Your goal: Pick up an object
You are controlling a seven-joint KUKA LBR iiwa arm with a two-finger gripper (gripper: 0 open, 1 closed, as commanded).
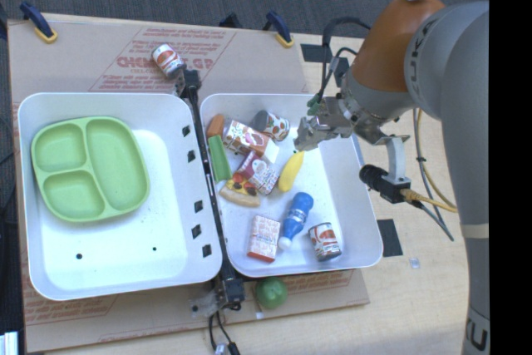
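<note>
The right bin [353,216] holds a heap of toy groceries: a yellow banana-like piece [290,171], a blue bottle [295,217], a red-labelled can [325,243], a small red and white box [264,239], a green cucumber [219,160], several printed packets [249,147] and a pizza slice [239,195]. My gripper [308,135] hangs over the bin's upper right part, just above the top end of the yellow piece. I see nothing held in it.
The left bin [50,270] carries a green divided plate [90,168]. A can [167,60] lies on the cardboard behind the bins. A green ball [271,293] rests outside the right bin's front edge. Clamps sit at the board's back edge.
</note>
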